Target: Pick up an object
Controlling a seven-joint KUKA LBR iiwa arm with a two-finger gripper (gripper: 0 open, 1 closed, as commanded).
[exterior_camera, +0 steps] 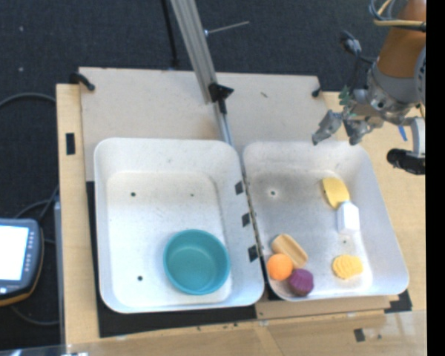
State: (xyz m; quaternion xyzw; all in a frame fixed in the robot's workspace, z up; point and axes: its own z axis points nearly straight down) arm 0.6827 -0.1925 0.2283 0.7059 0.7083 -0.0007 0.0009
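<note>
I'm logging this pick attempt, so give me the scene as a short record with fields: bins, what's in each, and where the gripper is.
left bin: holds a teal bowl, upright, near its front right corner
right bin: holds six small items
back right items: yellow piece with a white block just in front of it
front left items: tan bread-like piece, orange ball, purple ball, clustered together
front right item: ridged yellow piece
gripper: open, over the right bin's back edge, holding nothing

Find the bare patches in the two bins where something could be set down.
Left bin: the far half, beyond the teal bowl, is bare. Right bin: bare middle and far-left floor. Crowded near corner: tan block, orange ball, purple ball.
</note>
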